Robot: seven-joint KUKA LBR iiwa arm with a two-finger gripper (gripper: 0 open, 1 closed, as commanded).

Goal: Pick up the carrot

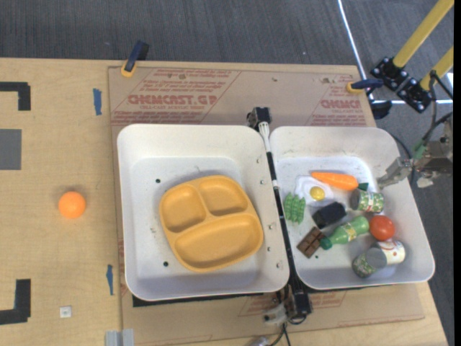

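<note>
The carrot (335, 180) is orange and lies flat, pointing left to right, in the far part of the right bin (346, 139). It rests just above a fried-egg toy (315, 191), with its right end near a small can (369, 200). My gripper (397, 171) is at the right bin's right rim, to the right of the carrot and apart from it. Nothing shows held in it.
Packed around the carrot are a green leafy toy (294, 208), a black block (328, 213), a green bottle (347, 232), a chocolate bar (310, 243), a tomato (382, 228) and a grey can (369, 262). The left bin holds a yellow divided plate (211, 222). An orange ball (72, 205) lies on the bench at left.
</note>
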